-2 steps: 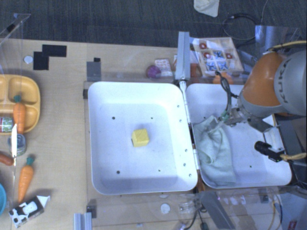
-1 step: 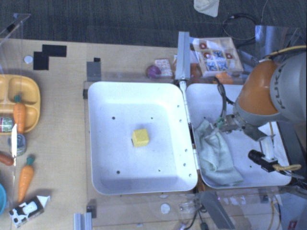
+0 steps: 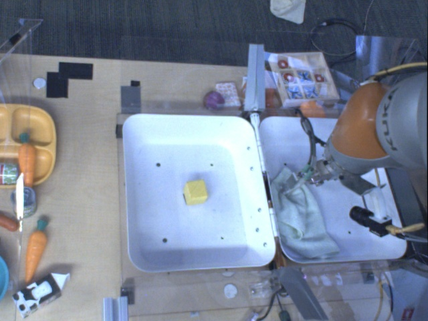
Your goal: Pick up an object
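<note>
Two candidates from the one overhead view: yellow block (image 3: 196,192) alone mid left bin (image 3: 144,152), pale cloth (image 3: 301,216) crumpled at the left side of the right bin (image 3: 388,243). Gripper (image 3: 313,173) sits low in the right bin at the cloth's upper edge; can't tell how it's set, the wrist hides it. Risks, my read: it grabs a thin fold that slides out on the lift, or presses down onto bare bin floor beside the cloth. Block is well apart, across the divider.

block (image 3: 195,192) in left bin (image 3: 144,136), cloth (image 3: 302,216) in right bin (image 3: 348,243)
</note>
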